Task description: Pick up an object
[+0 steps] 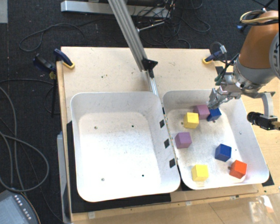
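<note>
The claw (216,103) hangs low in the right bin (251,142), at its far side, right over a small blue cube (215,114) that touches a purple cube (203,111); whether it is spread or pinching the cube I cannot tell. A yellow cube (191,120) sits just beside them.

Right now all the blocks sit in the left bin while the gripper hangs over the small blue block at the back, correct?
Not quite. The camera view shows the blocks in the right bin, not the left one. The rest holds: the gripper hangs over the small blue block at the back, next to a purple block and a yellow block.
</note>
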